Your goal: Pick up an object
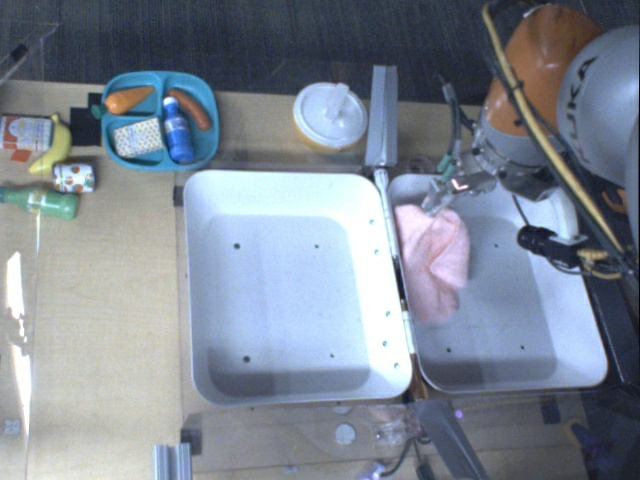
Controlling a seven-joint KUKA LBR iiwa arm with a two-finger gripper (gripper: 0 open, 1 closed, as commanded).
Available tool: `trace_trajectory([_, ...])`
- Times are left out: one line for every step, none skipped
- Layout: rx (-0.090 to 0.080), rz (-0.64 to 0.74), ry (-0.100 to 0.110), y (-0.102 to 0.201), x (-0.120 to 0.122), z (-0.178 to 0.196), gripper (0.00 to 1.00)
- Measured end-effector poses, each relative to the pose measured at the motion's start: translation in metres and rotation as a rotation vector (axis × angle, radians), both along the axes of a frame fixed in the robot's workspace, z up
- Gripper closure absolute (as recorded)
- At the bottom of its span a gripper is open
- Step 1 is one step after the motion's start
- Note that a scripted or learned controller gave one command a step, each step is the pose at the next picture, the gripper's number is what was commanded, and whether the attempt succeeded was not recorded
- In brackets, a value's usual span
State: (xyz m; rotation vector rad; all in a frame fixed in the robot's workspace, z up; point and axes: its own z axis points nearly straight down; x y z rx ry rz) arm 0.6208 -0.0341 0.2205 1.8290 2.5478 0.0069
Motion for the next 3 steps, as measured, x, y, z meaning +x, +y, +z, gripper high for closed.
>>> trace_trajectory([-0.001,0.051,0.004,0.018,-0.024,-0.036,1.0])
trace_trajectory([-0.001,-0.099,0.001,-0.023,0.03,0.068,1.0])
trace_trajectory([-0.002,0.126,0.004,-0.06,0.036,-0.023,1.0])
